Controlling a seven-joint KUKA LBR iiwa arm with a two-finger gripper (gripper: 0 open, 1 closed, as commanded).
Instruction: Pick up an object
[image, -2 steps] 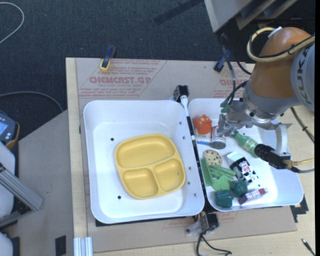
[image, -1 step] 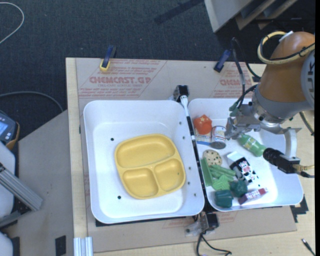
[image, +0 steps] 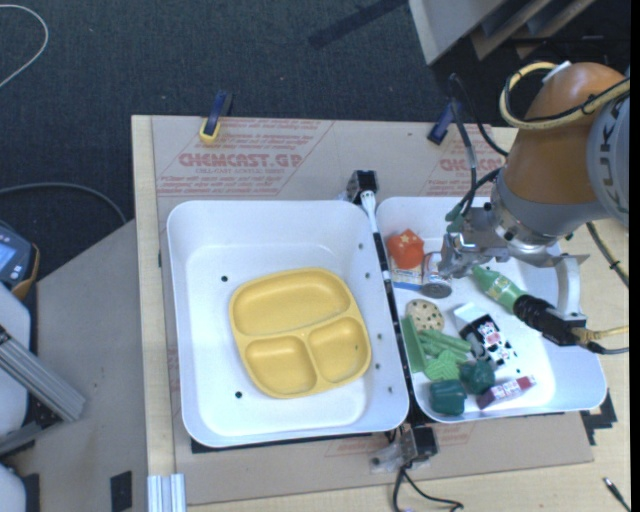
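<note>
My gripper (image: 447, 262) is low over the right bin (image: 580, 375), near its back left part, under the grey wrist and orange band. Just left of it lies an orange-red object (image: 405, 247). A green bottle (image: 497, 287) lies just right of it. In front of the gripper sit a small grey piece (image: 437, 290) and a round speckled cookie (image: 426, 316). Whether anything is between the jaws is hidden by the wrist.
Nearer the front of the right bin lie green sticks (image: 440, 350), a dark teal cup (image: 449, 397), a black-and-white toy (image: 487, 336) and a small marker (image: 506, 389). The left bin (image: 200, 240) holds a yellow divided tray (image: 298, 330). A black cable connector (image: 545, 318) hangs by the arm.
</note>
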